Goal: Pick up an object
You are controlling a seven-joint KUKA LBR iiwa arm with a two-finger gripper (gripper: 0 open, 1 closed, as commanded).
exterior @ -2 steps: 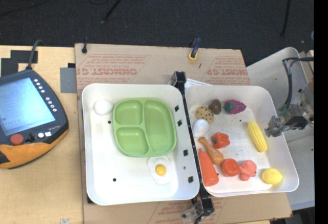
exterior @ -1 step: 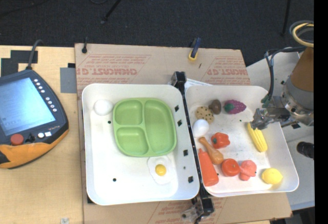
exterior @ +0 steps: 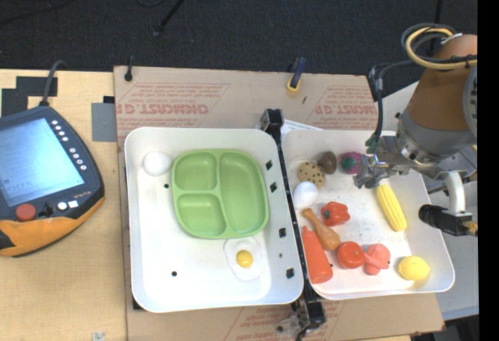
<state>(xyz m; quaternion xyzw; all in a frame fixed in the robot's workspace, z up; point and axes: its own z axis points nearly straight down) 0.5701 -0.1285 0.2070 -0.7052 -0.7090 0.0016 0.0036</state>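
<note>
The hand (exterior: pixel 368 174) hovers low in the right bin (exterior: pixel 437 273), just beside a yellow ridged corn cob (exterior: pixel 391 206) lying at a slant; its grip I cannot tell.

two bins (exterior: pixel 148 285), one tray (exterior: pixel 220 193), two tomatoes (exterior: pixel 350 254)

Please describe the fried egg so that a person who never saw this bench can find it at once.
Look in the left shallow white bin, which holds a light green plastic divided plate. Just below that plate's lower right corner lies the flat white toy fried egg with a round yellow yolk. The plain white ball near the bin's upper left corner has no yolk.
</note>
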